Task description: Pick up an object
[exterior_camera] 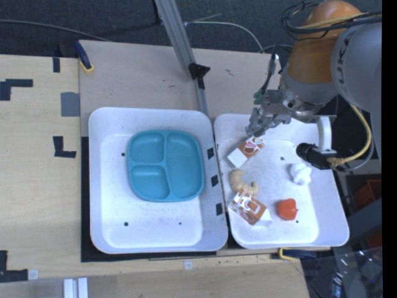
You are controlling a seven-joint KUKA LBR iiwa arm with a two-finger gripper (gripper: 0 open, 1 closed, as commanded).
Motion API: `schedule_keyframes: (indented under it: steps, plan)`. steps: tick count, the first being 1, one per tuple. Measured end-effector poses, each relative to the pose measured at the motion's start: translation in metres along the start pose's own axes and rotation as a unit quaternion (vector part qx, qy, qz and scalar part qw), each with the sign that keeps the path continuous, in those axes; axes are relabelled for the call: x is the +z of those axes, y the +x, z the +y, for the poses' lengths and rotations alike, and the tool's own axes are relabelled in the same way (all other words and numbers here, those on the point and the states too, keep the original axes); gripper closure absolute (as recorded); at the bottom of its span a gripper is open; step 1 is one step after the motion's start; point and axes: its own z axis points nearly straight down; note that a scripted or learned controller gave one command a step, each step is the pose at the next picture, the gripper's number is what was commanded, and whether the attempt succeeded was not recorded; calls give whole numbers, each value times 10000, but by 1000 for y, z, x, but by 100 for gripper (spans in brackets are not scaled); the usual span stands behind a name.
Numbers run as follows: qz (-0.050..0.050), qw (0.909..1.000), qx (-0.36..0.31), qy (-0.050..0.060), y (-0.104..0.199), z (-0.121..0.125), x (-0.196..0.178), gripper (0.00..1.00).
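Just below the claw point(256, 129), and seemingly touching its tips, a small packet point(247, 150) is lying flat in the right bin point(329, 228), near that bin's upper left corner; this looks like the thing the arm point(322, 48) is going for. The packet is white with an orange-red and brown printed patch at the end nearest the claw and a plain white corner pointing away from it; it is looking thin and light, probably a soft wrapper that will slide or crumple rather than resist. The claw is reaching down at a slant from the wrist, but whether it is spread or pressed together cannot be told from this angle, and nothing is visibly pinched in it. To do this step well, the claw should be coming straight down over the packet's middle, straddling its narrow width, and closing before any lift, since a graze on one end would only be pushing it toward the bin wall. Farther below the claw a beige lumpy piece point(239, 180) and a second printed packet point(249, 207) are sitting close together; below and to its right are a white object point(300, 173) and a red one point(286, 209). Left of the claw, the other bin point(105, 228) is carrying a teal divided plate point(165, 165), and both bins are resting on the bench point(37, 135).
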Motion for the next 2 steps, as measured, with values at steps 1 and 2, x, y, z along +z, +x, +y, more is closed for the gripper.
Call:
schedule_keyframes:
  steps: [1,2]
  plan:
    - [0,10000,-3,7,52,-3,-3,100]
    - [-1,10000,-4,17,107,-16,1,100]
